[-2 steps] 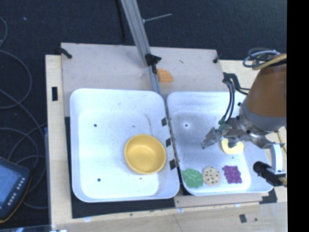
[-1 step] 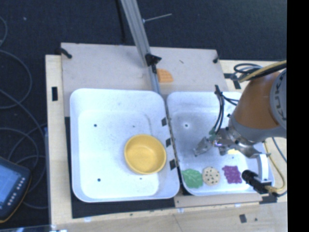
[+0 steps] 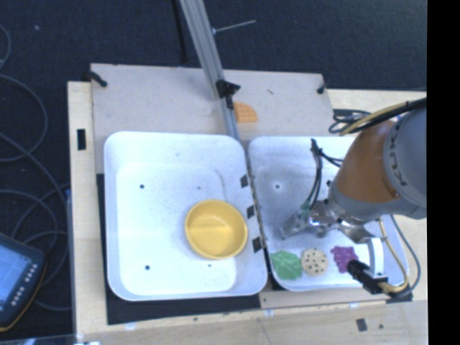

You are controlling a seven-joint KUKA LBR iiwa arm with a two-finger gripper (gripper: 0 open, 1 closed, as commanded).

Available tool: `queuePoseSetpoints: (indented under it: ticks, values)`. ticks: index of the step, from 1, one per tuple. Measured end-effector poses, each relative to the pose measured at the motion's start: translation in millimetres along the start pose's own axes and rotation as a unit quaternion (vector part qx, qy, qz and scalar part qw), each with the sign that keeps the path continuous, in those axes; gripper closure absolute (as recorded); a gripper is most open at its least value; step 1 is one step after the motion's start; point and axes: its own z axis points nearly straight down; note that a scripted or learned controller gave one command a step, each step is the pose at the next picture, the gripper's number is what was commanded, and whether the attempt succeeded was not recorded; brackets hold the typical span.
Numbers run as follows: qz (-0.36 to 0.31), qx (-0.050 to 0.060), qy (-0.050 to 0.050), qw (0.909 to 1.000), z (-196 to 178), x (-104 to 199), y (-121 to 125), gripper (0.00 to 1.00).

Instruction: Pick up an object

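Reaching from the right over the right bin (image 3: 287,157), the gripper (image 3: 298,225), its state unclear, hovers above a green leaf (image 3: 287,264), cookie (image 3: 313,261) and purple piece (image 3: 343,254) crowding the near wall, beside the yellow bowl (image 3: 215,228).

Two shallow white bins sit side by side on a pale bench (image 3: 165,95). In the left bin (image 3: 136,164), a yellow bowl (image 3: 215,228) rests upright toward the near right corner. The grey arm (image 3: 381,171) with its orange band reaches over the right bin (image 3: 280,164), and its gripper (image 3: 300,223) hangs low above the bin's middle. Along the right bin's near edge lie a green leaf-shaped piece (image 3: 287,264), a round tan cookie (image 3: 314,261) just beside it, and a purple grape-like cluster (image 3: 343,254) further right. A small orange object (image 3: 244,113) lies on the bench behind the bins, beside a slanted metal rail (image 3: 205,42).
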Motion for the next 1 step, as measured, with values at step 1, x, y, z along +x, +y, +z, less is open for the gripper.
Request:
queuePoseSetpoints:
  ticks: [1]
  values:
    - [0.003,-0.005,0.001,1.0,-14.1,0.4,2.2,1.0]
